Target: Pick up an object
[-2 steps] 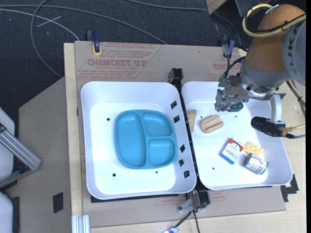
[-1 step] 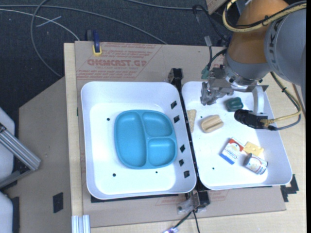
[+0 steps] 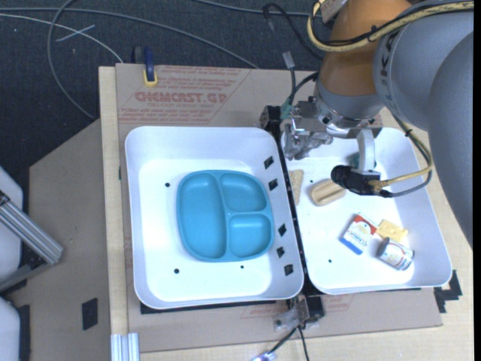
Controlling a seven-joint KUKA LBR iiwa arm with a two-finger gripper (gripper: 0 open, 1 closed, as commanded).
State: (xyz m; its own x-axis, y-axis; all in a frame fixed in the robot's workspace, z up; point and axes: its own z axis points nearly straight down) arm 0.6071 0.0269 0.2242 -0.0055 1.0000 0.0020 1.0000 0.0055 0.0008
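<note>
Gripper (image 3: pixel 302 143) hangs at upper centre over the right bin's (image 3: pixel 421 273) left edge; its grip state cannot be determined. Tan block (image 3: pixel 326 192) lies just below-right, ungrasped.

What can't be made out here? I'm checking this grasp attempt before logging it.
- Gripper, camera view: finger state unreadable, small and tangled with cables.
- Tan block: its right end is covered by a black part of the arm.
- Small packets and: labels too small to read.
- Right bin: far corner hidden behind the arm.
</note>
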